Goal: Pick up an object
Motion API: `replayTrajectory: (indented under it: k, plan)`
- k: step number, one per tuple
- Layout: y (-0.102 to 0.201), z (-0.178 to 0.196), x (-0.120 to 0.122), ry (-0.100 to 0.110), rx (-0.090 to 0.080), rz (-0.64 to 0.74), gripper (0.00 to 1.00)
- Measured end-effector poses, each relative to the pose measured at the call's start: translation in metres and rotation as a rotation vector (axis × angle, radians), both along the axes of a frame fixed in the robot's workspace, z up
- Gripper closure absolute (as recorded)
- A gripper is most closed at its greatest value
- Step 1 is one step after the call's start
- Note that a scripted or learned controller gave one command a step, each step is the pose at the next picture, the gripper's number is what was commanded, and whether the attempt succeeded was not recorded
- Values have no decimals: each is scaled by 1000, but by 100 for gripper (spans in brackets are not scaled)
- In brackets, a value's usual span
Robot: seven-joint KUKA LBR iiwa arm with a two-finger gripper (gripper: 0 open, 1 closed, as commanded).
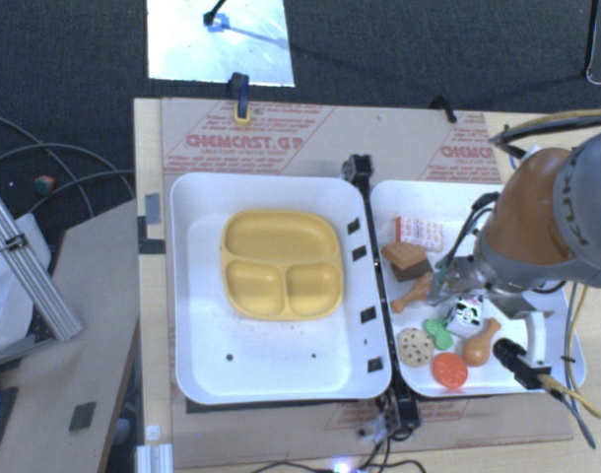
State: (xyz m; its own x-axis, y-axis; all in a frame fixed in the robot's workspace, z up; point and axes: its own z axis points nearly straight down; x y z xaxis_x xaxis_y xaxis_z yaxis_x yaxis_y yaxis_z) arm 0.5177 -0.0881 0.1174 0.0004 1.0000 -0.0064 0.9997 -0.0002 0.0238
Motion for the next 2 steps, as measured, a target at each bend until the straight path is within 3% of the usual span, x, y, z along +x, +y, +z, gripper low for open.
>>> replayTrajectory:
  k: [1, 2]
  plan:
    - [0, -1, 0, 2, 1, 0, 0]
    - [-57, -28, 72, 4, 0, 3, 0]
